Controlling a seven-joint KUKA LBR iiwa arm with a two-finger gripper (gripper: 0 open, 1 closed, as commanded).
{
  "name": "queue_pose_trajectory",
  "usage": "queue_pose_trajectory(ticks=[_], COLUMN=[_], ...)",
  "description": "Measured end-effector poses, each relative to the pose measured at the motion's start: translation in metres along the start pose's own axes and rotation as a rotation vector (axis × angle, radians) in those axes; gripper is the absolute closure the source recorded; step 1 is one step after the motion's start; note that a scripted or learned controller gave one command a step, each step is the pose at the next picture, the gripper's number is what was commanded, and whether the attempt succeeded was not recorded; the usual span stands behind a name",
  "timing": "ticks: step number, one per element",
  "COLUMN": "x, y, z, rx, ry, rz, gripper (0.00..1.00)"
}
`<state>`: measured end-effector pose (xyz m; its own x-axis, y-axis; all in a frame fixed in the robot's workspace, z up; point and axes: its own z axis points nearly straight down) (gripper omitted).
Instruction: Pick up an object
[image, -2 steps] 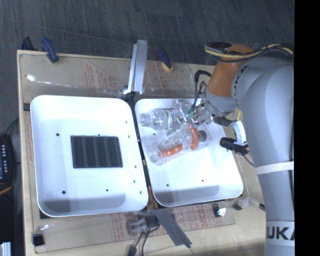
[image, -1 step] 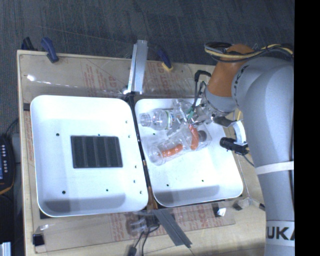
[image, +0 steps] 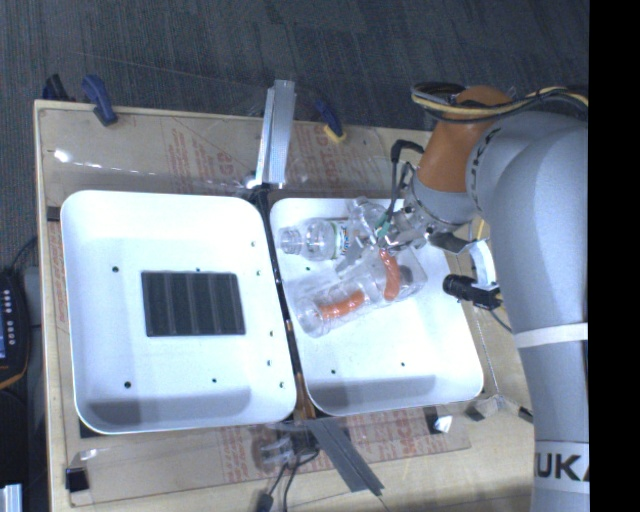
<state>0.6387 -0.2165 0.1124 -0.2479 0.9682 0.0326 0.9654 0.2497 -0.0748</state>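
The grey arm (image: 540, 300) enters from 3 o'clock. In the right bin (image: 440, 375), toward 12 o'clock, lie a clear bottle with orange contents (image: 345, 298) and a smaller bottle (image: 318, 240). Above them, the gripper (image: 392, 232); whether it grips cannot be told.

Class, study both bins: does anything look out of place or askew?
Nothing looks spilled or broken. In the right bin, a clear bottle and a clear container with orange inside lie tipped on their sides. The left bin holds a dark ribbed block, lying square.
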Motion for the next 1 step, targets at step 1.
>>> queue_pose_trajectory(ticks=[1], x=[0.0462], y=[0.0242], z=[-0.086], rx=[-0.074], ry=[-0.033], rz=[-0.008], gripper=[1.0])
